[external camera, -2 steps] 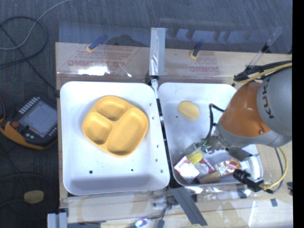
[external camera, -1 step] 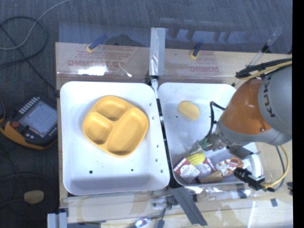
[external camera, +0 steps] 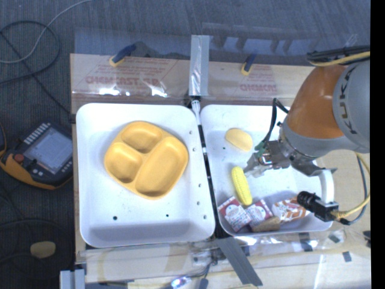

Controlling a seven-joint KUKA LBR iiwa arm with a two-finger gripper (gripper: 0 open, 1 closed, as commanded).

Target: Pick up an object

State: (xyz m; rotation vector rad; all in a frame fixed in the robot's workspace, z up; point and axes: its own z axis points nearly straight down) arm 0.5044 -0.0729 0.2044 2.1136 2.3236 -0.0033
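Observation:
In the right bin (external camera: 213, 161) lie a yellow corn cob (external camera: 241, 185), a pale yellow round piece (external camera: 239, 139) and several red-and-white packets (external camera: 246, 214) along the front wall. My gripper (external camera: 258, 163) hangs low over the bin's middle, just right of the corn cob's upper end and below the round piece. Nothing shows between its fingers. The arm's orange band (external camera: 316, 110) and grey wrist hide the bin's right part.
The left bin (external camera: 90, 209) holds a yellow three-compartment plate (external camera: 146, 158). A metal divider strip (external camera: 199, 65) runs between the bins at the back. A black cable fitting (external camera: 313, 202) sits near the right bin's front right corner.

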